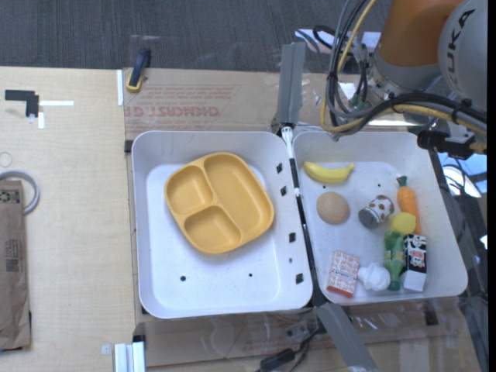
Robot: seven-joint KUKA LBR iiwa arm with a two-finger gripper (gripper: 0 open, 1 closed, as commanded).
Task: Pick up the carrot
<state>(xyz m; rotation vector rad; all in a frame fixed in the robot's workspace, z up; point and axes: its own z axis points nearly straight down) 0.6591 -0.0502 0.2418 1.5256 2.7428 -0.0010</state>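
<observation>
orange and slim, the carrot [408, 200] lies in the right bin [453, 231], close to that bin's far right side, its green top pointing away toward the far wall. i take the carrot as my landmark. just beside it on the left sits a small patterned can [377, 211], tipped on its side. further left of the carrot rests a round tan ball [332, 207], and beyond that, toward the far left corner of the same bin, a yellow banana [328, 172]. touching the carrot's near end is a yellow lemon-like fruit [403, 223]. nearer still come a green packet [394, 254], a black and white carton [416, 262], a white lump [374, 277] and a small orange and white box [343, 273].

well to the left of the carrot, the left bin [155, 270] holds a yellow divided plate [219, 201].

my arm [434, 22] hangs above the bench beyond the carrot's green top, past the bin's far wall, cables looping beneath it. i cannot tell how my end effector stands; it is nowhere near the carrot, which lies untouched.
</observation>
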